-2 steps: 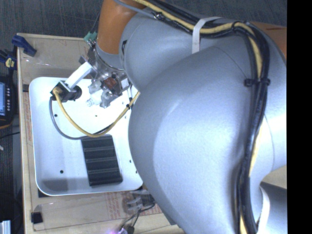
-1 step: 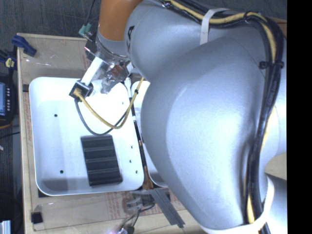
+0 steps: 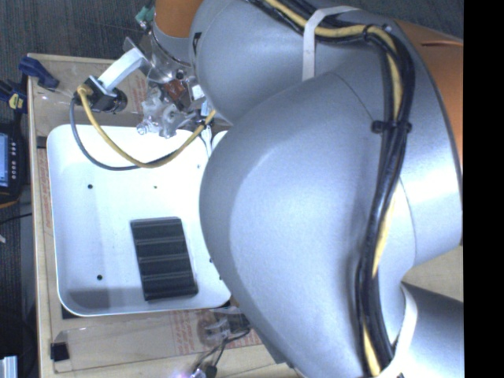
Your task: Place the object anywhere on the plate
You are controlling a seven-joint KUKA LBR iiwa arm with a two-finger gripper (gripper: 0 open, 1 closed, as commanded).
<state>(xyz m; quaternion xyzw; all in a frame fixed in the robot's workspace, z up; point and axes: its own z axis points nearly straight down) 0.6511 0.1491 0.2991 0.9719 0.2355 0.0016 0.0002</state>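
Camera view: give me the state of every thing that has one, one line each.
Black ribbed object: lying flat on the bin floor, apart from the end effector.
Left white bin: upright, holding the black ribbed object.
End effector: over the bin's far rim, finger state unclear.
Yellow cable: slack, looping over the bin.

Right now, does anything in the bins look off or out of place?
Mostly tidy. A black ribbed block lies flat in the left bin, slightly askew to its walls. The end effector sits at the bin's far rim, and a yellow cable droops over the bin floor. The arm hides the other bin.
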